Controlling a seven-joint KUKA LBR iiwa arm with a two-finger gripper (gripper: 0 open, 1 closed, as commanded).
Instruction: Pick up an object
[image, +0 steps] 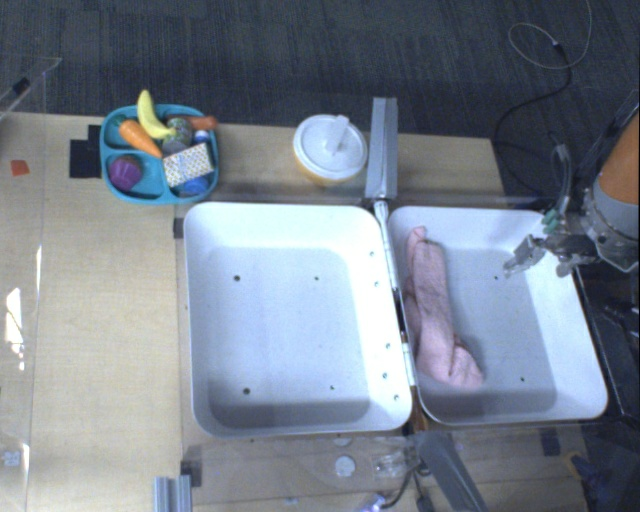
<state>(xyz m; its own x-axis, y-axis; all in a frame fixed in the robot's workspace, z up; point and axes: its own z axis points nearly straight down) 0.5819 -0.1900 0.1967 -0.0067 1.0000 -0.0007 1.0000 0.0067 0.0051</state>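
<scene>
A pink cloth (434, 312) lies crumpled lengthwise along the left wall of the right bin (580, 400). My gripper (538, 264) hangs over that bin's upper right corner, well to the right of the cloth and apart from it. Its fingers (518, 259) stand open with nothing between them. The grey arm with its orange band (620, 170) comes in from the right edge. The left bin (200, 330) shows only its white floor.
A blue sectioned tray (112, 186) of toy food sits at the bench's back left. A yellow cup with a white lid (330, 148) stands behind the bins beside a metal bar (381, 150). Black cables (545, 45) lie on the dark floor behind.
</scene>
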